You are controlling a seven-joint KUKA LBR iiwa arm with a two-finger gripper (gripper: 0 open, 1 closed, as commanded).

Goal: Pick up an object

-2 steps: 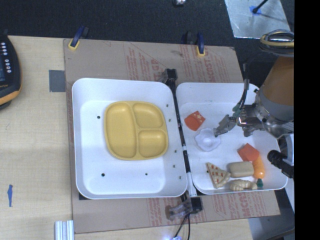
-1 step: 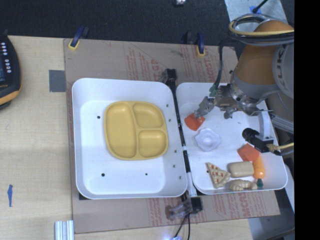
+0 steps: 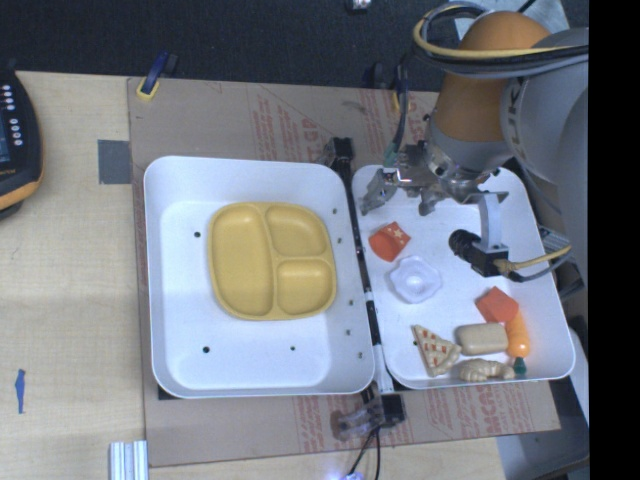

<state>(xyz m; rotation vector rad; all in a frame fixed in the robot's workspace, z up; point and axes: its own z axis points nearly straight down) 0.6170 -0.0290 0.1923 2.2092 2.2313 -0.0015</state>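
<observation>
Below the gripper, apart from it, a red block lies in the right bin; fingers spread, holding nothing. Left bin: one yellow tray. Right: one clear cup, one pizza slice.

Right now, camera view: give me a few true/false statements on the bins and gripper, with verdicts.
1. The yellow tray lies in the left bin. True.
2. The gripper is over the left bin. False: it is over the far end of the right bin.
3. A red block lies just below the gripper in the picture. True.
4. The pizza slice sits on the yellow tray. False: it lies at the near end of the right bin.
5. The gripper holds the red block. False: the block lies on the bin floor, apart from the gripper.
</observation>
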